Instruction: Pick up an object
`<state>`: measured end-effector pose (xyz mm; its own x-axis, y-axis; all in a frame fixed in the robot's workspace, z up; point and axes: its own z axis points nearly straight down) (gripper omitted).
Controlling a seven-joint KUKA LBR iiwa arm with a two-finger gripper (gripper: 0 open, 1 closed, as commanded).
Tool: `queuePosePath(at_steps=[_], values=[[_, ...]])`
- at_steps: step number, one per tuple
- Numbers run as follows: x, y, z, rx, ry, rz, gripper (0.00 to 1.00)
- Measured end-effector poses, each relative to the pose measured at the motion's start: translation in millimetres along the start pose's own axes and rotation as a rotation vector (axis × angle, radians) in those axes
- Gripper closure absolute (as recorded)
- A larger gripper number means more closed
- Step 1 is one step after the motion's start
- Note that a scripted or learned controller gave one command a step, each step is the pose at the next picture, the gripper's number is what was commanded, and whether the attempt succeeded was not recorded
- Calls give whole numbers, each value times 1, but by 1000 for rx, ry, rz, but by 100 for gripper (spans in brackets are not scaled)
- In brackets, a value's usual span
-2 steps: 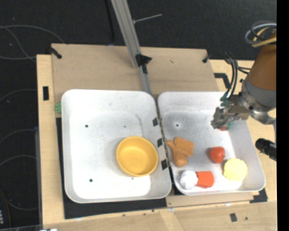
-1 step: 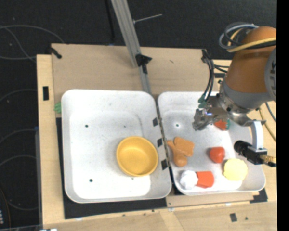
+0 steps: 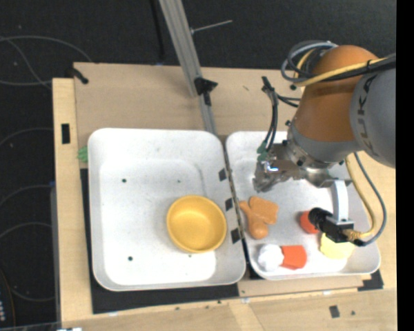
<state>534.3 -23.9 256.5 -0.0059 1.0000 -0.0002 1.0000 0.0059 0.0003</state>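
While the tool [image 3: 265, 178] hovers in the right bin [image 3: 243, 150], an orange lump [image 3: 260, 214] lies just below; its grip state I cannot tell.

In the right bin [image 3: 243, 150], an orange lumpy toy [image 3: 259, 214] lies at nine o'clock, an orange block [image 3: 294, 256] and white piece [image 3: 269, 256] at six, a yellow piece [image 3: 335, 247] at four.

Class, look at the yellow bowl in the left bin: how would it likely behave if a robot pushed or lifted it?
The yellow bowl looks rigid, so it would probably keep its shape. Sitting upright on the flat bin floor, it would likely slide rather than roll. Its smooth rounded rim may slip from a pinch.
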Motion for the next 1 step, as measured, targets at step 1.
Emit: queuePosePath(at_steps=[1], values=[[49, -9, 13, -1, 0, 3, 100]])
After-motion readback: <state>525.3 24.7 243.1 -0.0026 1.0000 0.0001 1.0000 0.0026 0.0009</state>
